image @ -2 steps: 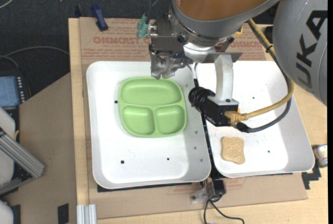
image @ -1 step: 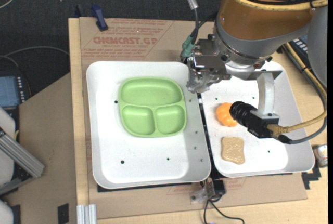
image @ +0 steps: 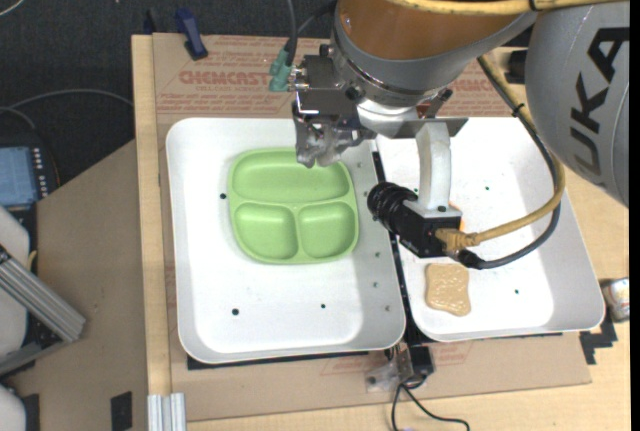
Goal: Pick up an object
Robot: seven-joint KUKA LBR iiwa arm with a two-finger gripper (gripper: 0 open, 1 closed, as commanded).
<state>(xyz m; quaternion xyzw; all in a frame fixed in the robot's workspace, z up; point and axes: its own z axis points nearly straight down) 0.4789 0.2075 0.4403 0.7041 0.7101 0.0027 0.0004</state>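
Two white bins, left (image: pixel 200 314) and right (image: pixel 520 304), sit on a brown board (image: pixel 230 59) over dark floor (image: pixel 70 9). One green tray (image: pixel 293 207) lies in the left, one tan piece (image: pixel 448 288) in the right. The gripper (image: pixel 318 151) hangs at the tray's far rim; its jaw state I cannot tell.

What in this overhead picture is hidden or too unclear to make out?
- Gripper: open or shut is unclear; its tips blur together over the green divided plate.
- Right bin: the arm covers its far part.
- Tan flat thing: too small to identify; a black fitting with a hose overlaps its top edge.
- Arm: cut off by the top and right edges.
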